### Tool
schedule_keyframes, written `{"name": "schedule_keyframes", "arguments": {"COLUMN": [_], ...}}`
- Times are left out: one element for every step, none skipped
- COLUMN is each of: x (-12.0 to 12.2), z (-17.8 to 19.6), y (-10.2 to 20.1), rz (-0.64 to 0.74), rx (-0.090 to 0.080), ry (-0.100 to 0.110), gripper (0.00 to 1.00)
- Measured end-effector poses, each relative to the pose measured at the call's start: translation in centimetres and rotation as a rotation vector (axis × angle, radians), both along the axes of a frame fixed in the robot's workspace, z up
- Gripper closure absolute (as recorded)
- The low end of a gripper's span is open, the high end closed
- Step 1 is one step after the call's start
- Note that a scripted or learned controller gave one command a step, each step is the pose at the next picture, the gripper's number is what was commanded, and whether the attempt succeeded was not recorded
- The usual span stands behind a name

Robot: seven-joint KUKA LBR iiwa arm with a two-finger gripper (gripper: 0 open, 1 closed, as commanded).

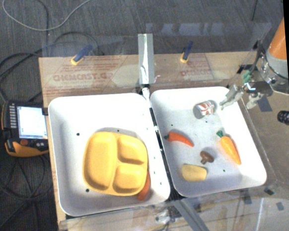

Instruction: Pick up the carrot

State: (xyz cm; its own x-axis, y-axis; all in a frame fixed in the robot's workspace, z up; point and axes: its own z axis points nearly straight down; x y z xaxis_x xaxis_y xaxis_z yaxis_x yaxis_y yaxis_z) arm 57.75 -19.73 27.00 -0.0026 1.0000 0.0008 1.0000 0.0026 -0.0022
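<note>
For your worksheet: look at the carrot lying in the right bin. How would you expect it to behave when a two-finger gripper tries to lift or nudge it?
The carrot looks moulded and glossy, so it is probably stiff, light and a little slippery. Its rounded, tapered body may roll or swing round if nudged. It lies apart from the mushroom, so a nudge is unlikely to disturb that.

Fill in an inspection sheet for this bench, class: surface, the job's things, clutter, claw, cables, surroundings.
Surface: two white bins, left bin and right bin, on a board.
Job's things: carrot lies in the right bin, near its right wall, untouched.
Clutter: red pepper, can, mushroom, potato in the right bin; yellow tray in the left.
Claw: claw at the right bin's top right corner, holding nothing.
Cables: black cables on the floor, left.
Surroundings: handheld pendant at left; grey carpet.
</note>
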Motion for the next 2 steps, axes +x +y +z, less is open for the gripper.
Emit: {"name": "schedule_keyframes", "arguments": {"x": [-4.70, -4.64], "z": [-16.57, -15.68], "y": [-1.93, -1.98], "rz": [-0.016, -0.015], "rx": [0.010, 0.007], "ry": [0.004, 0.002], "gripper": [0.00, 1.00]}}
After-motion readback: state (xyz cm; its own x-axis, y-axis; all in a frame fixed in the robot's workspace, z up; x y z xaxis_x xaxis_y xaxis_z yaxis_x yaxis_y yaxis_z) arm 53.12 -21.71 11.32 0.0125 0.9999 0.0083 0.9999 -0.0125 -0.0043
